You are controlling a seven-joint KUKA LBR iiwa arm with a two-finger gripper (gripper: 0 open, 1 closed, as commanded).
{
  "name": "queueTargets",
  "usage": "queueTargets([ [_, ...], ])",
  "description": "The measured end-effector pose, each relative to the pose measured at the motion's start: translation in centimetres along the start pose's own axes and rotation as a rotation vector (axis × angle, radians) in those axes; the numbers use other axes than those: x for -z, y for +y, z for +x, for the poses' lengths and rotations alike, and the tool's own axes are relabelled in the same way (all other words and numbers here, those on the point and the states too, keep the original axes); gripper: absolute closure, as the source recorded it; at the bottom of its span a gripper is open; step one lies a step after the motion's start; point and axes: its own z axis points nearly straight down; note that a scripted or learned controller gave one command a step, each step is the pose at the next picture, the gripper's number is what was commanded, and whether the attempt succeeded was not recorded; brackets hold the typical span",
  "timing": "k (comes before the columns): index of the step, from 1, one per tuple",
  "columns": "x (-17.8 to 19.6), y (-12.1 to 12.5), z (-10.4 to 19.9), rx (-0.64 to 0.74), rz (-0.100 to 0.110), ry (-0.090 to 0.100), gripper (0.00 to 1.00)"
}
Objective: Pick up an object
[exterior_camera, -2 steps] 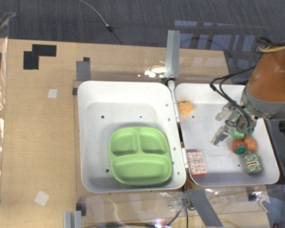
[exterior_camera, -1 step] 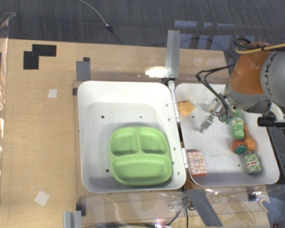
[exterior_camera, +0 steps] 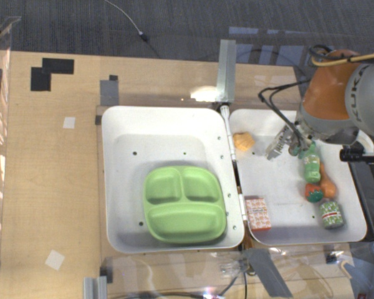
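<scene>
My gripper (exterior_camera: 284, 148) hangs over the right bin (exterior_camera: 280, 185), near its back, with the fingers apart and nothing between them. A yellow-orange lump (exterior_camera: 243, 142) lies to its left by the bin's dividing wall. Just right of the gripper lies a green bottle (exterior_camera: 311, 167), with a red and orange piece (exterior_camera: 316, 192) below it and a green can (exterior_camera: 331, 215) near the front right corner. A small pink-patterned box (exterior_camera: 257, 212) sits at the bin's front left.
The left bin (exterior_camera: 124, 136) holds a green compartment plate (exterior_camera: 184, 203) toward its front. A metal post (exterior_camera: 227, 70) stands behind the seam between the bins. The arm's grey and orange body (exterior_camera: 336, 101) looms over the right bin's back right corner.
</scene>
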Motion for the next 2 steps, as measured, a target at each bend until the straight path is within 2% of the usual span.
queueTargets([
  [1,8.6,8.8,4.7,-0.225,0.003,0.013,1.0],
  [2,8.4,8.3,13.4,-0.008,0.007,0.02,1.0],
])
